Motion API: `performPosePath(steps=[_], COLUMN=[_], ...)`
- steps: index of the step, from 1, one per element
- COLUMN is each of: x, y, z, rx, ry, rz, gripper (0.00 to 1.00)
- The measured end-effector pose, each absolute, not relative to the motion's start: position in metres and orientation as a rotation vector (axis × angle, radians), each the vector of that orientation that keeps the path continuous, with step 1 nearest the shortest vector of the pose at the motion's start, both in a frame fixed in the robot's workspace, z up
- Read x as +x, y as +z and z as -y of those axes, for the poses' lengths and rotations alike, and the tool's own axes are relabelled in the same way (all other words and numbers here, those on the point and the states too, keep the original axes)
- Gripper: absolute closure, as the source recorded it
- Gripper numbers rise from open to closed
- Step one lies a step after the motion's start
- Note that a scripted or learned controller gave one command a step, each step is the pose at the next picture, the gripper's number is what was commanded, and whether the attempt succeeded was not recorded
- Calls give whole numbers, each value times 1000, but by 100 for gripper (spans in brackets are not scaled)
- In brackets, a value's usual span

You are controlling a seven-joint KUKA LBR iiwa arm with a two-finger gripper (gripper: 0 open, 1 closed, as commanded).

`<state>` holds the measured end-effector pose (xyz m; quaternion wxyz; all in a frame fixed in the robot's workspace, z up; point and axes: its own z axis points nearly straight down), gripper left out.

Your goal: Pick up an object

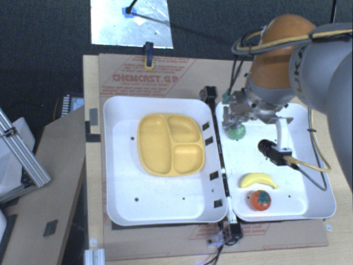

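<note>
Fixed overhead camera looks aslant onto both bins [127, 200].

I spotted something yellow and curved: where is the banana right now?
In the camera view, the banana lies in the right bin, toward its near end, just behind the red-orange fruit.

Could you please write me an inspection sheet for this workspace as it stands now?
Surface: left bin and right bin, both white, on printed cardboard.
Job's things: yellow divided plate in the left bin. In the right bin, banana and red round fruit near the front, and small green object at the rear.
Clutter: yellow clip on the cardboard's rear edge.
Grippers: gripper low over the green object; grasp cannot be told.
Cables: cable loop on the arm; wires at the bench's front edge.
Surroundings: shiny sheet behind; metal rail at the view's left.
</note>
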<state>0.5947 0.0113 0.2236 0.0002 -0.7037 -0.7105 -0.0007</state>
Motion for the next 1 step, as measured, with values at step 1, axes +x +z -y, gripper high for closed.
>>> performPosePath(steps=[1], x=[611], y=[216], z=[-62], rx=[-2211], ry=[-5], rz=[2233], gripper=[100])
